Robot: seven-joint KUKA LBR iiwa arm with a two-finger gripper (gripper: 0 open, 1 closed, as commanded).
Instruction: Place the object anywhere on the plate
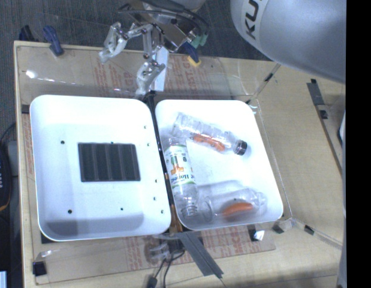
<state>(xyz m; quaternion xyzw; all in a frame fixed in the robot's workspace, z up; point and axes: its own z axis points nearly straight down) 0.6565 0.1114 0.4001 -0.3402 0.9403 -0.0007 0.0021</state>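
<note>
The end effector is hovering wide open, gripping nothing, beyond the bins' far edge. Three bottles (clear plastic) are lying well below it in the right bin.

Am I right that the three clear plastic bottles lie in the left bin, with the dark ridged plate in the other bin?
Not quite. The camera view shows the three bottles lying in the right bin; the dark ridged plate sits in the left bin.

Two bins side by side, touching. Left bin: ribbed plate lies at its centre. Right bin: three bottles, apparently touching. My gripper hangs behind the bins, above their seam.
</note>
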